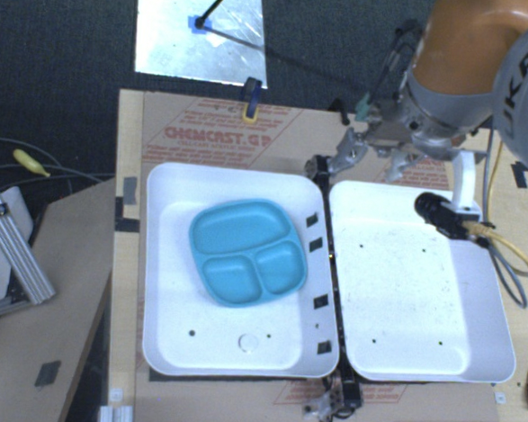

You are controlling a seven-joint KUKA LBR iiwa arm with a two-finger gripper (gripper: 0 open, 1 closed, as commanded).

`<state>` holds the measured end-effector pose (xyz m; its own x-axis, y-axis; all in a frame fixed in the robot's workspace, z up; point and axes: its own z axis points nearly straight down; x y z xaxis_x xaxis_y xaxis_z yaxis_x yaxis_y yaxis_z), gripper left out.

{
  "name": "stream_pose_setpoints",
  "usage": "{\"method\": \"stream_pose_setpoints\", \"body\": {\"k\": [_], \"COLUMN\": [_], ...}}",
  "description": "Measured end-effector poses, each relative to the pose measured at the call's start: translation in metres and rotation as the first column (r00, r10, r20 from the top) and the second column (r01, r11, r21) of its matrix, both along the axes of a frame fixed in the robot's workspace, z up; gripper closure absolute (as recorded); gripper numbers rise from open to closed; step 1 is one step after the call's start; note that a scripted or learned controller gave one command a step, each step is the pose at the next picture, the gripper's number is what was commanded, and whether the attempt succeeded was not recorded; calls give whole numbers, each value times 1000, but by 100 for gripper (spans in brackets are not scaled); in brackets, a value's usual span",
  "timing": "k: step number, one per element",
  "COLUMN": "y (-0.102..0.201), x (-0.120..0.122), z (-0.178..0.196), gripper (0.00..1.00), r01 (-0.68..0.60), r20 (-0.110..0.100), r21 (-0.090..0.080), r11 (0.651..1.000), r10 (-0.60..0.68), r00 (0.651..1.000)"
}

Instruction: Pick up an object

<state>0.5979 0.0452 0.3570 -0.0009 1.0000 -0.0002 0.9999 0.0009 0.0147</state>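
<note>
Hovering beyond the blue plate, our gripper hangs spread and bare; next we must descend onto the plate.

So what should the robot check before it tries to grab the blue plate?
1. Plate there: ok. The blue plate lies flat in the left bin.
2. Nothing on top of the plate: ok, its three sections look bare.
3. Hand above the plate: not ok, it sits at the far edge between the bins.
4. Hand carrying nothing: ok, nothing is between its fingers.
5. Path across: ok, nothing stands between hand and plate.
6. Good gripping spot: cannot tell, the plate's rim looks low.
</note>
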Motion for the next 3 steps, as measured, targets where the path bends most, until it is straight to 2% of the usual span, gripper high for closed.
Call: {"method": "stream_pose_setpoints", "body": {"k": [1, 2, 3], "y": [90, 51, 58], "x": [21, -19, -6], "z": [159, 56, -69], "gripper": [0, 0, 0], "r01": [-12, 3, 1], "r20": [7, -24, -25], "r21": [7, -2, -2], "r11": [1000, 1000, 1000], "r10": [12, -3, -1], "r00": [1000, 1000, 1000]}}
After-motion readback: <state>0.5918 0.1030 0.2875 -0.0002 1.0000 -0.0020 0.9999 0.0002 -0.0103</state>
